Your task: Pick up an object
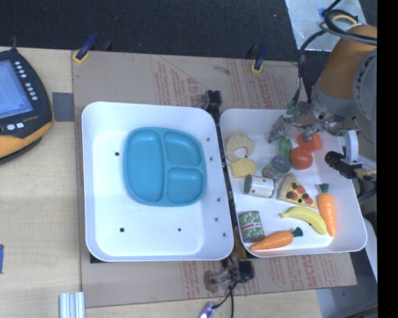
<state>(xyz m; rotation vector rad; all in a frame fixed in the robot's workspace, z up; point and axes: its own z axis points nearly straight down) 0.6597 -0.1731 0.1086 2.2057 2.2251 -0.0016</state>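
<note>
Gripper (286, 126) hangs over the far part of the right bin (348, 247), its metal fingers (276, 130) spread apart with nothing between them. Just near of it lie a green object (284, 145) and a red tomato (301, 158), with a grey can (279, 165) beside them. Left of these sit a croissant (239, 145) and a yellow cracker (243, 168). Nearer the camera are a white cylinder (259, 187), a pizza slice (296, 191), a banana (304, 218), two carrots (326, 211) and a green tin (251, 225). A blue divided plate (164, 165) lies in the left bin (96, 177)
</note>
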